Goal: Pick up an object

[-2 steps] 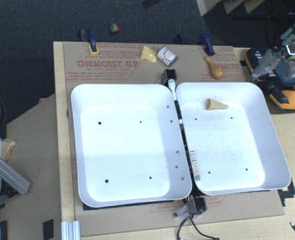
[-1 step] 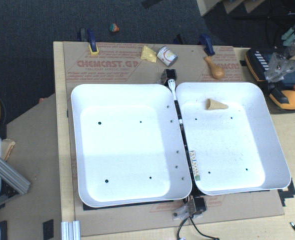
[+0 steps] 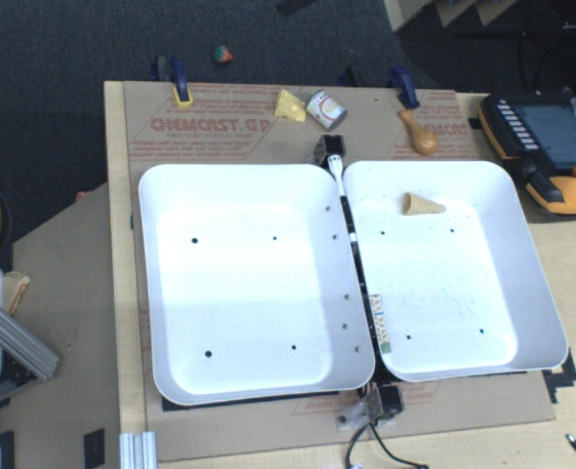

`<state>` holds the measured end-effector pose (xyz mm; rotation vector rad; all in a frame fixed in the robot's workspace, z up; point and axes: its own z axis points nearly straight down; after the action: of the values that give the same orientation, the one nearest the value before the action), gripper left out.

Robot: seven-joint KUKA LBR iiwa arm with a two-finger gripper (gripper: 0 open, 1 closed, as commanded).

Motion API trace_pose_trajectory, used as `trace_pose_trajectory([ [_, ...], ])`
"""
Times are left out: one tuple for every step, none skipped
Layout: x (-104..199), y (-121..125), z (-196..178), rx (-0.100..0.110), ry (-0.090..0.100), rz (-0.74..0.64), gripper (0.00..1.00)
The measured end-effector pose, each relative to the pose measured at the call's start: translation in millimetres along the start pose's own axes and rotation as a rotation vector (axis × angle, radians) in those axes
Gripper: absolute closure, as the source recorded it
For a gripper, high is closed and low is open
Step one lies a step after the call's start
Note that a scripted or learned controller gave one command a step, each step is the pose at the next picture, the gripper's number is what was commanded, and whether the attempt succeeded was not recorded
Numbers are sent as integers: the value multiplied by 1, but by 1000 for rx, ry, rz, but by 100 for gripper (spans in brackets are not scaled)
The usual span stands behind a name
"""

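Rims first: I see the left bin (image 3: 171, 262) with its white floor bare from wall to wall, so that side gives free room. Its right rim touches the right bin (image 3: 532, 291) along a dark seam. In the right bin a small tan wedge-shaped object (image 3: 422, 203) lies near the far rim, apart from every wall. Beyond the bins, on the brown board (image 3: 132, 125), a yellow piece (image 3: 290, 106), a small white-and-grey block (image 3: 326, 109) and a wooden pear-shaped piece (image 3: 419, 132) sit along the far edge. Gripper state: I cannot tell.
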<state>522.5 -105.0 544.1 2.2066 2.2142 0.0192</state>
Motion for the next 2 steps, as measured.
trace_pose_trajectory([
  [-1, 1, 10, 19, 1, 3, 0],
  [-1, 2, -2, 13, -1, 3, 100],
])
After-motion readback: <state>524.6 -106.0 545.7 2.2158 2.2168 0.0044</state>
